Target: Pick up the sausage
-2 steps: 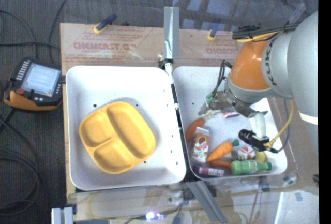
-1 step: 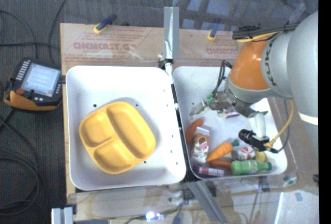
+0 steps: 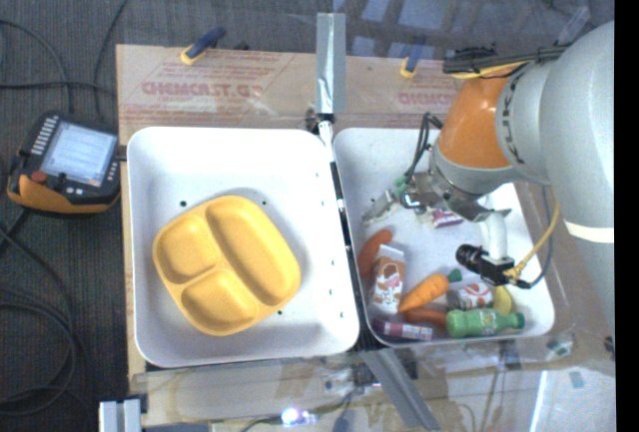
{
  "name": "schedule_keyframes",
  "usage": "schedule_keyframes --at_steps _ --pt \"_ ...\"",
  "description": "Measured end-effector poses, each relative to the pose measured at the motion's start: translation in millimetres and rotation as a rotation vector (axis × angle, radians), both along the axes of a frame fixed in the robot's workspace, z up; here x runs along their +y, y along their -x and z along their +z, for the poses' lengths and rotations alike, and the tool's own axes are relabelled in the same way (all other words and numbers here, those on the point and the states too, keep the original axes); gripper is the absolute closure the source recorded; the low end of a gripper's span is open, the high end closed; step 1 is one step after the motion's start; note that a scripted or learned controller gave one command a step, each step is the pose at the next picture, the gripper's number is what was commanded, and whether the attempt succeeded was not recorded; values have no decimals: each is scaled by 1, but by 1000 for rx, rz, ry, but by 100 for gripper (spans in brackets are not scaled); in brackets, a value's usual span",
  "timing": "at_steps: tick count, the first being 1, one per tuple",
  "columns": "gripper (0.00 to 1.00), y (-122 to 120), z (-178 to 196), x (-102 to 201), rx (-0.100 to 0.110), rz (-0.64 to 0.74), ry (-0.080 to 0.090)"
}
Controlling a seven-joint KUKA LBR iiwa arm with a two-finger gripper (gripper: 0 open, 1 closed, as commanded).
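**Claw hangs over the right bin, sausage just off toward the near edge**

The claw (image 3: 391, 203) sits low over the middle of the right bin (image 3: 364, 149), slung under the orange band of the arm (image 3: 473, 126). From this slant I can't tell whether it is spread wide or pinched narrow. Nothing can be seen held in it.

The sausage (image 3: 373, 249) is a reddish-orange stub lying by the bin's left wall, about halfway along it. It is near the claw, on the side toward the bin's near edge, and not touching it. Its lower end runs up against a small carton (image 3: 387, 283) whose printed label is too small to read.

Beside the carton lies a carrot (image 3: 424, 290), tip pointing at the carton. Along the near edge are a dark red stick (image 3: 404, 328) and a green bottle (image 3: 484, 322) on its side, with a red-and-white pack (image 3: 476, 296) just above the bottle, its print unreadable.

In the left bin (image 3: 140, 220) a yellow divided plate (image 3: 227, 263) sits a little toward the near-left corner.

Under both bins lies a brown sheet (image 3: 230, 86), with red lettering reading "CHEMCAST" near its far edge. A handheld control pad (image 3: 65, 164) lies off the sheet's left edge, screen lit.
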State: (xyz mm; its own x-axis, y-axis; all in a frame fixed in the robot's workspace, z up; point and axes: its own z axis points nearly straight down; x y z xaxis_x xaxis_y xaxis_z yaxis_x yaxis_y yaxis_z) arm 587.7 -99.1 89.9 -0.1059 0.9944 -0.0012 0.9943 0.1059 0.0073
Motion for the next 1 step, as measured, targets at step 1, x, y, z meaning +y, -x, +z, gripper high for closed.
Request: schedule_keyframes --at_steps 1 --pt "100 -2 12 0 -8 -1 1"
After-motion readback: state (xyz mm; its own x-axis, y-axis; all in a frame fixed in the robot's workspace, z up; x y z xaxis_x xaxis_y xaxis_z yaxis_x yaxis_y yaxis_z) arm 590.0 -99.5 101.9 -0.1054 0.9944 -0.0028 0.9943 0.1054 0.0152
